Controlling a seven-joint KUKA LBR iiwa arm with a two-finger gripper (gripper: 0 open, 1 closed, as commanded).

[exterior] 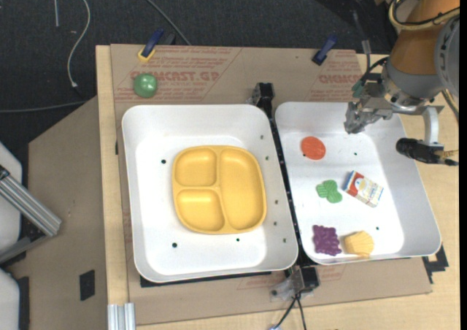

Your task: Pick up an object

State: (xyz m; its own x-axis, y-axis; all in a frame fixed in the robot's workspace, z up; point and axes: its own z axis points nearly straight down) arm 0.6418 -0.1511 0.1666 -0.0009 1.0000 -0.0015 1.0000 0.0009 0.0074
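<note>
The right bin (408, 230) holds several small objects: a flat orange-red disc (314, 148), a green clump (329, 191), a small red, white and blue carton (363, 188), a purple grape bunch (326, 239) and a yellow chunk (358, 244). My gripper (353, 124) hangs over the bin's far end, up and to the right of the orange-red disc and apart from it. Nothing shows between its fingers. The grey arm with its orange band reaches in from the upper right.
The left bin (146, 241) holds a yellow three-compartment plate (219, 188). A green ball (146, 85) lies on the cardboard beyond the left bin. Blue clamps (151, 45) hold the cardboard's far edge. A black clip (263, 93) sits between the bins.
</note>
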